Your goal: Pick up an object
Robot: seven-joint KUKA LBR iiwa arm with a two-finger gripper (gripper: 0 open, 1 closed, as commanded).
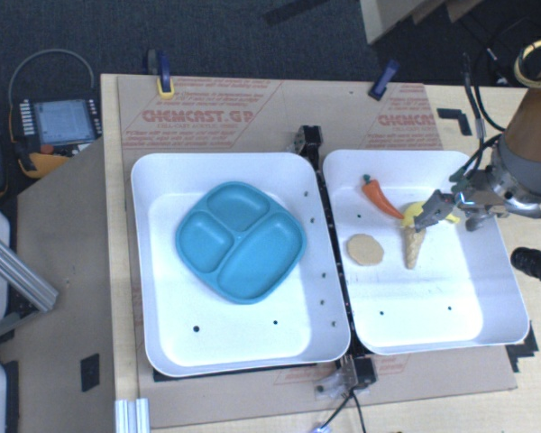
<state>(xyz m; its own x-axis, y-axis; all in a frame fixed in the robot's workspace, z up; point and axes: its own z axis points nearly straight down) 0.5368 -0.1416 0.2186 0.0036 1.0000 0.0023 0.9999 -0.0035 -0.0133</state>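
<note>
Blue plate (241,240) left bin; cookie (365,250), carrot (380,198) (right bin) beside tool (430,214).

A single fixed camera looks down from above the bench at a slant, far enough back to take in both shallow white plastic bins (158,332) side by side with the brown cardboard-covered bench top (252,102) around them. The grey arm with an orange band (528,142) enters from the right edge.
</note>
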